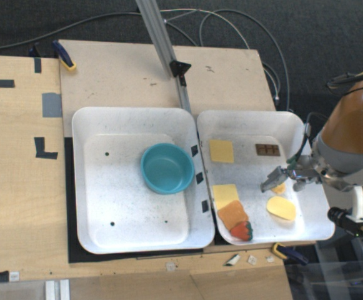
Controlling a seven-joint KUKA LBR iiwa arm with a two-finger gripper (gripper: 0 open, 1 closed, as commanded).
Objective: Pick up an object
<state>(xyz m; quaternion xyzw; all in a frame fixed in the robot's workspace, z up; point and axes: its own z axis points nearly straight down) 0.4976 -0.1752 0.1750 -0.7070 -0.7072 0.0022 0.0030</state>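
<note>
Yellow piece (pixel 282 208) lies just below gripper (pixel 281 181).

A dark grey carpeted floor (pixel 281 17) is seen at twelve o'clock, crossed by loose cables (pixel 231 17). The bench top (pixel 19 136) is formed of pale wooden boards — grey and black tape marks (pixel 51 105) are stuck on it at nine o'clock. A slanted metal rail (pixel 159 36) is mounted at twelve o'clock. Even, soft light is cast throughout.
</note>
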